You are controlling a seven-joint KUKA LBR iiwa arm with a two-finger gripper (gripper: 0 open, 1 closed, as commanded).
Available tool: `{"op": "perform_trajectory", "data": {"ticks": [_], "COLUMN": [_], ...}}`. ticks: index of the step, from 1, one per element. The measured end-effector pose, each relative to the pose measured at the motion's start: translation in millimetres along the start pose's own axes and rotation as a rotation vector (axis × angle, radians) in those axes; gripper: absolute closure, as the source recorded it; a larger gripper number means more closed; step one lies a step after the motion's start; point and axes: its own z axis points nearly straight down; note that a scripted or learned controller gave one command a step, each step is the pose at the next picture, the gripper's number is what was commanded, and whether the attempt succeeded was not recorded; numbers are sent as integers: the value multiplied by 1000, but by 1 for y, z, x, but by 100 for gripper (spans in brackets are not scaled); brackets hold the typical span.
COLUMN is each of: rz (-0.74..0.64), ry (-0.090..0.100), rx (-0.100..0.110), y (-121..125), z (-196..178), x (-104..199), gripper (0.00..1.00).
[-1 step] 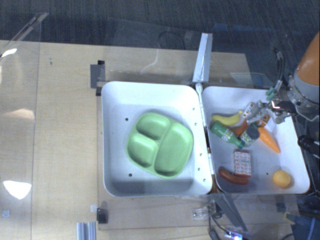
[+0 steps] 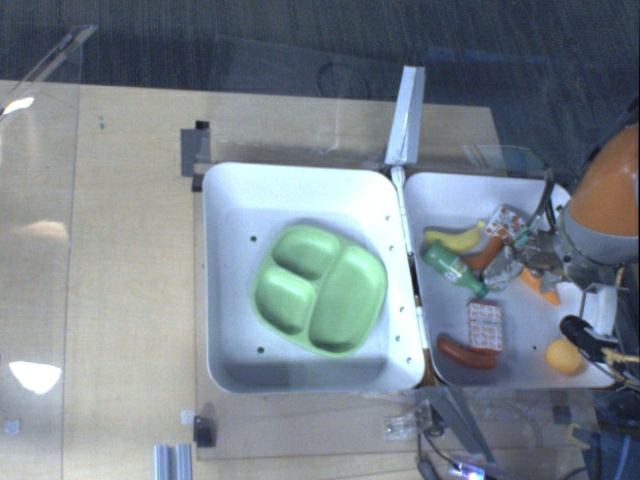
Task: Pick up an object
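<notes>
The arm (image 2: pixel 605 203) comes in at the right edge of the frame, its orange band over the upper right corner of the right bin (image 2: pixel 455 193), and the gripper (image 2: pixel 533 256) sits low among the clutter at the bin's right middle; whether the fingers are open or closed I cannot tell, as cables and wrist hardware blur them. The candidates all lie in that bin: a yellow banana (image 2: pixel 455 237) at upper centre, a green bottle (image 2: pixel 452 268) just below it, a small patterned box (image 2: pixel 484 325) in the middle, a red sausage (image 2: pixel 466 353) near the lower left corner, and a yellow lemon (image 2: pixel 564 357) at lower right. Things beside the gripper are crowded and touching, so a clean grasp probably calls for a piece standing apart, such as the box or the lemon, taken straight down and away from the bin wall. The left bin (image 2: pixel 230 268) at frame centre carries a green divided tray (image 2: pixel 320 289). Both bins rest on a pale wooden surface (image 2: pixel 110 298); a clear panel glints at the left, a metal post (image 2: pixel 405 118) rises between the bins, and dark carpet (image 2: pixel 250 8) runs across the top.
</notes>
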Motion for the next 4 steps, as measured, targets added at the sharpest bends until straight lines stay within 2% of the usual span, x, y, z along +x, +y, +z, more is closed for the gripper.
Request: {"op": "perform_trajectory", "data": {"ticks": [1,2,3,4], "rz": [-39,107,98,98], "ry": [-1,0,1,1], "rx": [-8,-7,-12,-12], "y": [-2,57,60,60], "z": [30,32,20,20], "x": [38,32,35,35], "gripper": [0,0,100,0]}}
